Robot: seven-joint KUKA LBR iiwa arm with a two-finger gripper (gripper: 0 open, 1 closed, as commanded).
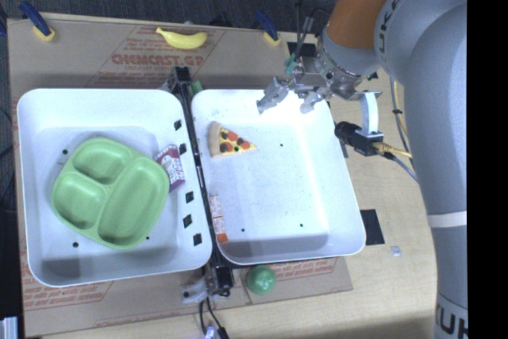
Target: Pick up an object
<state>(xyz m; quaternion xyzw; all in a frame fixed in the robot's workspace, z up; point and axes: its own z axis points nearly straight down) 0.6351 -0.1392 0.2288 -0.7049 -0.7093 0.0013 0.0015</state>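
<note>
Here, starting at the far left, the left bin (32,171) carries a green divided plate (109,190) lying flat toward its left and near side, and a small red-and-white packet (171,165) just beside the plate's right rim, close to the wall shared with the other bin. Beyond the bins, a yellow banana (182,36) rests on the cardboard near the far edge of the table (397,250).

In the right bin (317,234), a pizza slice (227,140) lies flat in the far-left corner, close to the dividing wall. Its crust end sits toward that wall and its tip points right, so its long axis runs roughly left to right across the bin. It looks like the likeliest thing to pick. A green ball (259,279) sits outside the bins on the cardboard by the table's near edge.

Further right, the claw (290,99) hangs over the far edge of the right bin with its fingers spread and nothing between them. The pizza slice lies to the claw's left and a little nearer the bin's front, near but clearly apart. I judge the coming move must carry the claw leftward and down, with the fingers closing across the slice's short width.
</note>
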